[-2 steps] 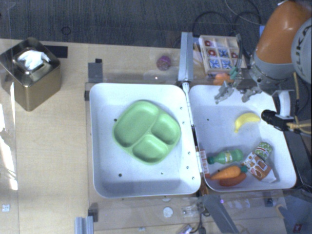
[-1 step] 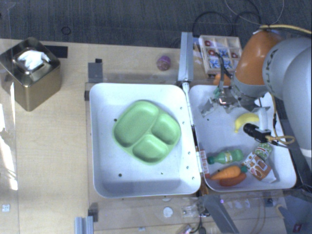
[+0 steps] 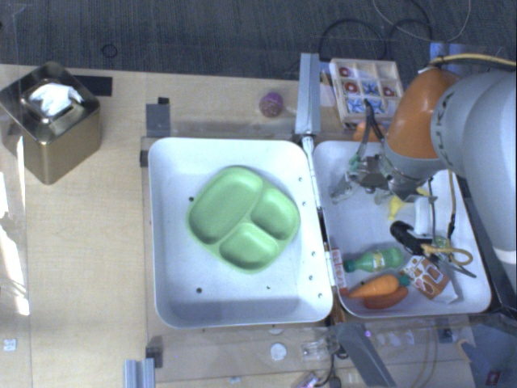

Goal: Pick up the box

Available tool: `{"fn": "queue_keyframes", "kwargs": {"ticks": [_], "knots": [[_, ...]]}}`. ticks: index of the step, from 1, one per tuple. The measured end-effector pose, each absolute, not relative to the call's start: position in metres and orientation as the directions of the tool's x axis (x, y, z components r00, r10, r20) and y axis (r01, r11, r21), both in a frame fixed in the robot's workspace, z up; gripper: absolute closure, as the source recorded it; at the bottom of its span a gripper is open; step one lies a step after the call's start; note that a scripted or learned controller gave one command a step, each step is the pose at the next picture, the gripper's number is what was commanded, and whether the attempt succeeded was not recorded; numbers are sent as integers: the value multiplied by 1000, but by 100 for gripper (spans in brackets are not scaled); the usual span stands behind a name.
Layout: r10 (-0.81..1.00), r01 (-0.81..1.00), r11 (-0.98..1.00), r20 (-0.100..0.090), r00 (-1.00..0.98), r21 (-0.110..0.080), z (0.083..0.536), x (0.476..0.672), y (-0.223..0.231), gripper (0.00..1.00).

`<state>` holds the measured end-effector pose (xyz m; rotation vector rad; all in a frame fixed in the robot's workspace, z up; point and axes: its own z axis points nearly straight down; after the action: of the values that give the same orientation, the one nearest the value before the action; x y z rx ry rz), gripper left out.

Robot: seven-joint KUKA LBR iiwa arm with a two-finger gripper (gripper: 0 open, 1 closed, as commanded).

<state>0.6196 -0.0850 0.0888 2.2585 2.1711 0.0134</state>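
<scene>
box (image 3: 426, 276): small carton, brown/red with white print, lying flat and skewed in the right bin's near-right corner, just right of the carrot; scissors possibly overlap its top edge.

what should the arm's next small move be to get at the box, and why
Probably shift the gripper toward the near right corner of the right bin, then descend. It sits at the bin's far end, while the small box lies near the front edge, beside the carrot and green bottle, with scissors crowding it. That is a judgement; the approach looks tight.
</scene>
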Motion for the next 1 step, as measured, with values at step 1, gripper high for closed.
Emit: {"fn": "queue_keyframes", "kwargs": {"ticks": [1], "knots": [[999,999,-40,0,40,12,89,620,-85,0]]}}
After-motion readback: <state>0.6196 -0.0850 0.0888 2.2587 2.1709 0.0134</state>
